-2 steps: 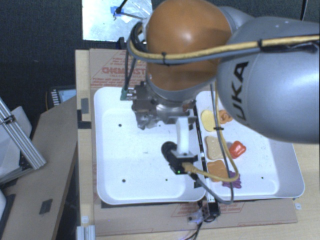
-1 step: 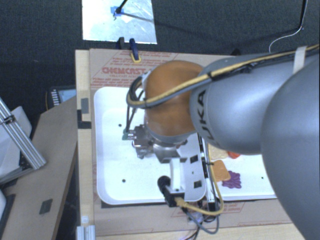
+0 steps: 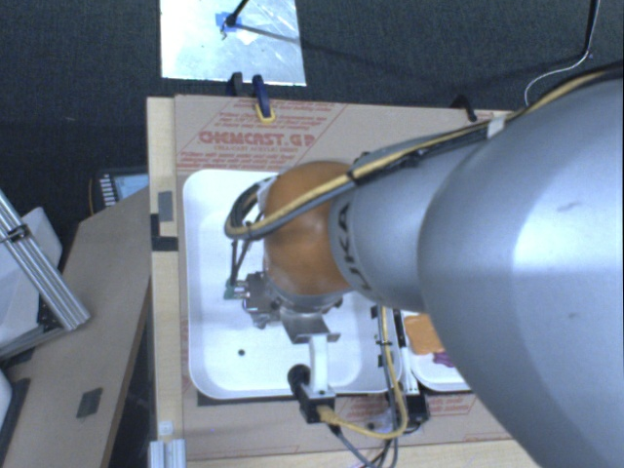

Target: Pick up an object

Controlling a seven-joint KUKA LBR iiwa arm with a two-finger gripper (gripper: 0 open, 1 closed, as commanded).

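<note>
Two shallow white bins lie under your grey arm (image 3: pixel 507 261), which reaches in from the right.
The orange wrist band (image 3: pixel 297 242) hangs over the bin on the view's left (image 3: pixel 210 261), and the tool (image 3: pixel 258 298) sits beneath it. You cannot tell how wide it stands or whether it has hold of anything. The flat orange object (image 3: pixel 424 334) lies in the bin on the view's right (image 3: pixel 444 383), a small purple piece (image 3: pixel 447 361) just beside it, apart from the tool. Both bins rest on a brown printed cardboard sheet (image 3: pixel 292 130) on the bench (image 3: pixel 117 281).
</note>
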